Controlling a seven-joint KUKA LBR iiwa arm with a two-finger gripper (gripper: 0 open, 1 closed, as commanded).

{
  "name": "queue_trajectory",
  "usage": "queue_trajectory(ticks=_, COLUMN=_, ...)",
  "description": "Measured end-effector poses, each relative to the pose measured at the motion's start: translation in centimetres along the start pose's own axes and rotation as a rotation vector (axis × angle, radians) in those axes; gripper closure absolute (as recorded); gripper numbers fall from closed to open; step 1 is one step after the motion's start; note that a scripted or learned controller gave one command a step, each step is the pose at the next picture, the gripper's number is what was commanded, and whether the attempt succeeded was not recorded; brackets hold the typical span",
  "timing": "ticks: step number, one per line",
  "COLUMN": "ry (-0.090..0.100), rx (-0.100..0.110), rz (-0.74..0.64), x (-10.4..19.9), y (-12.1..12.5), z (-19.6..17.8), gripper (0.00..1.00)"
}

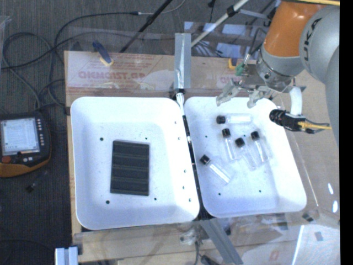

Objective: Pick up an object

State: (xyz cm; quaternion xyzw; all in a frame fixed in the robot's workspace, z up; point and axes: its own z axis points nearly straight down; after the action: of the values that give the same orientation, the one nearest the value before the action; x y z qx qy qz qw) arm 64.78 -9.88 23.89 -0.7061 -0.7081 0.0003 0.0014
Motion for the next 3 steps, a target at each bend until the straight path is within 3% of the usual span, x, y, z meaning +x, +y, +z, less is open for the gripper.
queue_trajectory(ticks=1, ry=-0.001, rx=-0.001, rz=-0.034, x=-3.14, y=-2.7, z=14.13, gripper=0.0)
queue_trajectory(ticks=2, ry=0.003, rx=0.0, rz=-0.035, x=-2.92, y=-2.73, z=13.37, gripper=1.0)
queue_trajectory(ticks=3, ry=0.004, rx=0.0, rz=-0.035, x=-2.91, y=-2.73, z=13.37, gripper=0.0)
